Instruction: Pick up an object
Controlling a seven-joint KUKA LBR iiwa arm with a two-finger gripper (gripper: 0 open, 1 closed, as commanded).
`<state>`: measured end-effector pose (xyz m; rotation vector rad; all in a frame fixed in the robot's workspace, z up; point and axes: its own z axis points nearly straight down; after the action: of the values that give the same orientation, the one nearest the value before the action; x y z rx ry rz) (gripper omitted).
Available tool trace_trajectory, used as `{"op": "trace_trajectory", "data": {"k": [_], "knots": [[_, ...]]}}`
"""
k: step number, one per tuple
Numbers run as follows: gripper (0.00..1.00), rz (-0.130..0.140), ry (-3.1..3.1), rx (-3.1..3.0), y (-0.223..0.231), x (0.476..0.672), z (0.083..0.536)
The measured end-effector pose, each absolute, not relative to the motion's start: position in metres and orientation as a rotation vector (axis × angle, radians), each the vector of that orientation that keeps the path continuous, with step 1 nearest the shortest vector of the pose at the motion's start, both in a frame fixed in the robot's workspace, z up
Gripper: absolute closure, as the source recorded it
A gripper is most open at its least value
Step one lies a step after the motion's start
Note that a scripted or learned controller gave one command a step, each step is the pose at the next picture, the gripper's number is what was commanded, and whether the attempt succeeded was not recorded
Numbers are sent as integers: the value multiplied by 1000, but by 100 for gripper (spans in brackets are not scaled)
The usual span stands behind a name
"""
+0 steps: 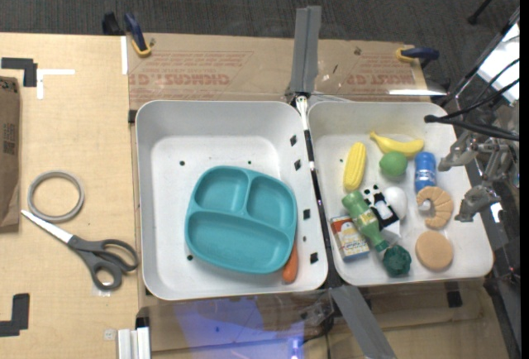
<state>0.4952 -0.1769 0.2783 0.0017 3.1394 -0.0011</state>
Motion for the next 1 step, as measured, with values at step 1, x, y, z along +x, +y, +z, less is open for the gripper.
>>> {"op": "trace_trajectory", "data": {"k": [1], "knots": [[0,-1,3140,34,-177,543,170]]}}
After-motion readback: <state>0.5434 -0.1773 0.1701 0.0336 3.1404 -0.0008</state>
